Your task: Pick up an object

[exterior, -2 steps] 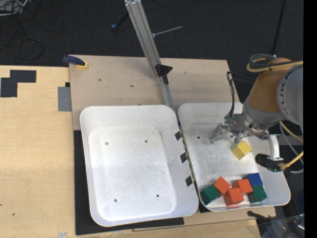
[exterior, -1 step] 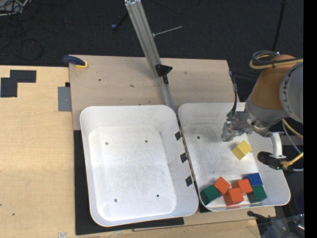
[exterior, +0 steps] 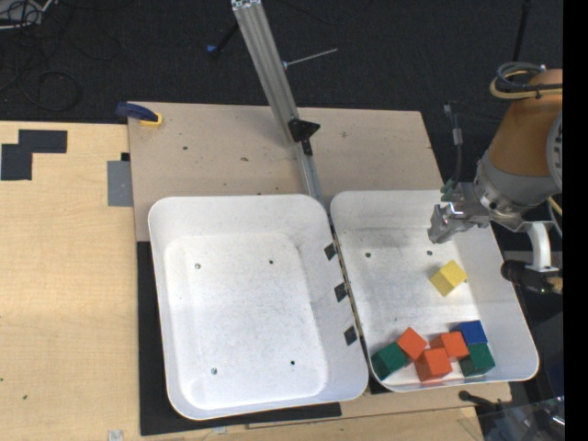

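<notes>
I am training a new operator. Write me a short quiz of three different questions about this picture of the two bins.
1. True or false: the yellow block lies apart from the other blocks.
2. Which bin holds the blocks? A) the left bin B) the right bin
3. Fill in: the gripper is above the ____ bin.

Key: 1 true. 2 B. 3 right. The orange block, the blue block and the green block sit clustered at the near end.
</notes>
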